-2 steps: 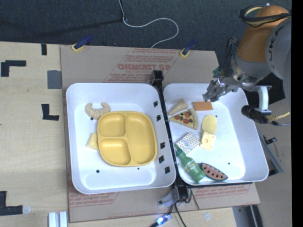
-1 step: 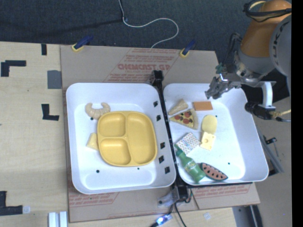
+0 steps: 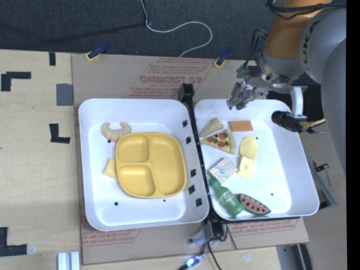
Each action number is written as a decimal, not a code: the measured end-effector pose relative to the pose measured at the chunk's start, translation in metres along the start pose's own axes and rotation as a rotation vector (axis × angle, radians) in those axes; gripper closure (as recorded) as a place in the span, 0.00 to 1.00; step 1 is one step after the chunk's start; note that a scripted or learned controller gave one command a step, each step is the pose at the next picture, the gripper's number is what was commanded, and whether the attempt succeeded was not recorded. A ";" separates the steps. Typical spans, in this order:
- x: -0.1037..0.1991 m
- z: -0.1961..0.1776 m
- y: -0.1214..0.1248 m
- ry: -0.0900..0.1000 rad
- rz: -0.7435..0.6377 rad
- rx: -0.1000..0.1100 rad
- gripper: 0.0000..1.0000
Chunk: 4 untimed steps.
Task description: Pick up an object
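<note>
My gripper (image 3: 238,100) hangs over the far edge of the right bin (image 3: 292,167), above and apart from the toys. Below it lie an orange cracker (image 3: 241,126), a sandwich wedge (image 3: 211,127) and a pizza slice (image 3: 220,142). Further forward sit a yellow lemon-like piece (image 3: 249,147), a cheese block (image 3: 246,167), a white wafer (image 3: 223,169), a green bottle (image 3: 225,196) and a watermelon slice (image 3: 254,204). Nothing shows between the fingers.
The left bin (image 3: 93,151) holds a yellow divided plate (image 3: 151,165), a tan croissant (image 3: 115,130) and a pale wedge (image 3: 108,167) beside the plate. A black divider clip (image 3: 186,92) sits between the bins. The grey arm (image 3: 332,49) fills the upper right.
</note>
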<state>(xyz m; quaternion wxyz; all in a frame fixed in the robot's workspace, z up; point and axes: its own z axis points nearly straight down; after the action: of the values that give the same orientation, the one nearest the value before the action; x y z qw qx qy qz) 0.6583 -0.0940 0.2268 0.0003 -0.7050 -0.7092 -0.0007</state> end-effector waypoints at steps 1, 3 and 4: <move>0.015 0.009 -0.003 -0.002 0.004 0.003 1.00; 0.006 -0.008 -0.005 -0.001 0.004 0.000 1.00; 0.014 0.009 0.001 -0.003 0.005 0.003 1.00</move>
<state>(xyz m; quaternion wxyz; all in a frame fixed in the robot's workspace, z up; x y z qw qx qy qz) 0.6589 -0.0801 0.2180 0.0003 -0.7066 -0.7076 0.0013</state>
